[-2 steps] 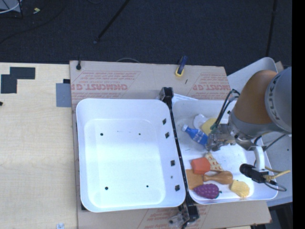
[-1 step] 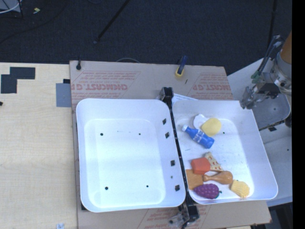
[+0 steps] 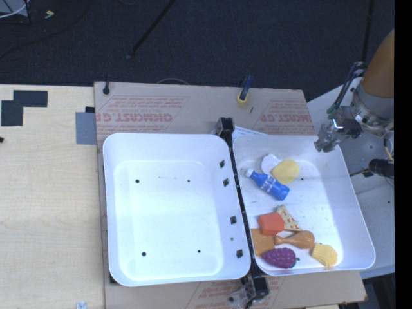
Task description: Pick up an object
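The right bin (image 3: pixel 347 198) holds several small objects: a blue bottle (image 3: pixel 268 184), a yellow rounded piece (image 3: pixel 286 170), an orange-red block (image 3: pixel 271 223), a tan wooden piece (image 3: pixel 297 240), a purple grape bunch (image 3: pixel 279 257) and a yellow piece (image 3: pixel 325 254). My gripper (image 3: pixel 327 138) hangs at the right bin's far right corner, above and right of the objects, apart from all of them. Nothing shows between its fingers.
The left bin (image 3: pixel 116 172) lies beside the right one, joined by a black divider with clips (image 3: pixel 233 192). Both rest on a cardboard sheet (image 3: pixel 161 108). A blue and yellow clamp (image 3: pixel 244 90) sits at the sheet's far edge. Wooden bench surface lies to the left.
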Robot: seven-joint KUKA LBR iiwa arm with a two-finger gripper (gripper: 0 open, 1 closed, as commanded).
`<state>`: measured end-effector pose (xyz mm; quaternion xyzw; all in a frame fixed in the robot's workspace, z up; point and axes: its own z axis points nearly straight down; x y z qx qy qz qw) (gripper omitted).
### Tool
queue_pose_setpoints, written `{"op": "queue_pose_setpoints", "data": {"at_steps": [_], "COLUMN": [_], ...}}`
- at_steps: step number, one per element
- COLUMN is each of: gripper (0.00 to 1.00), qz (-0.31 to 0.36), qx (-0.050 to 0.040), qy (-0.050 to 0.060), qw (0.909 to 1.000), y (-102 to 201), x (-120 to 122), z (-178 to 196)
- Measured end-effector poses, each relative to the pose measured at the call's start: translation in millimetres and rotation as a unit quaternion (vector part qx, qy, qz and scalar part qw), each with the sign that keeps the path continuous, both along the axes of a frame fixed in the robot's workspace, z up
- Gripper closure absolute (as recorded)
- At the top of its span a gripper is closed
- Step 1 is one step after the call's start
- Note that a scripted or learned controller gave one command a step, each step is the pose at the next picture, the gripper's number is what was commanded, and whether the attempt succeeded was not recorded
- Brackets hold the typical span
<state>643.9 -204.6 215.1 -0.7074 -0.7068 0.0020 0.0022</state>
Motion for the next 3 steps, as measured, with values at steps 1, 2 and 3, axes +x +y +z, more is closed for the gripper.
{"op": "queue_pose_setpoints", "data": {"at_steps": [1,2,3], "gripper": [1.00,1.00,1.00], "qz": [0.002,-0.001,0.003], "qx": [0.0013,-0.0003,0.0005], "qy": [-0.001,-0.001,-0.001], "qw": [1.0000,1.0000,1.0000], "y": [36.8,-10.0,-5.7], "x": [-0.8,-1.2,-0.2], "z": [-45.2,-92.3,-129.8]}}
